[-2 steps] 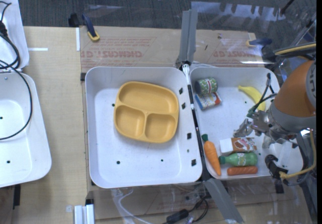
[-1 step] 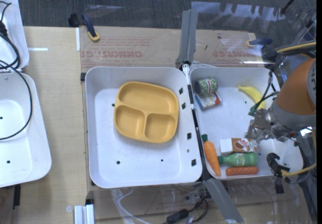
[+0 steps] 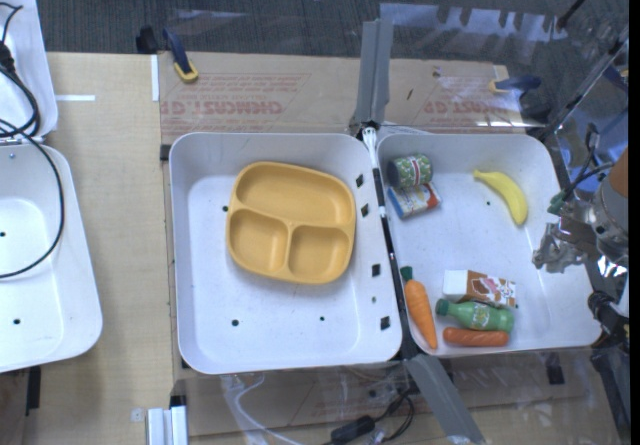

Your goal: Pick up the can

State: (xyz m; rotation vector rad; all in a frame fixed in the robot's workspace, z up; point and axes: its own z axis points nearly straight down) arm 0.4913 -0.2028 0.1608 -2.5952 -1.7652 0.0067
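The can (image 3: 411, 170) has a green label and lies on its side in the far left corner of the right bin (image 3: 455, 233), resting against a small red and blue packet (image 3: 414, 199). My gripper (image 3: 558, 247) hangs over the right edge of that bin, well to the right of the can and a little nearer the camera. Nothing shows in its grasp. A yellow banana (image 3: 503, 195) lies between the can and the gripper.
Along the right bin's near side lie an orange carrot (image 3: 420, 306), a small brown and white carton (image 3: 481, 287), a green bottle (image 3: 478, 315) and a red-orange sausage-shaped item (image 3: 475, 337). The left bin (image 3: 200, 313) holds a yellow divided plate (image 3: 291, 222).
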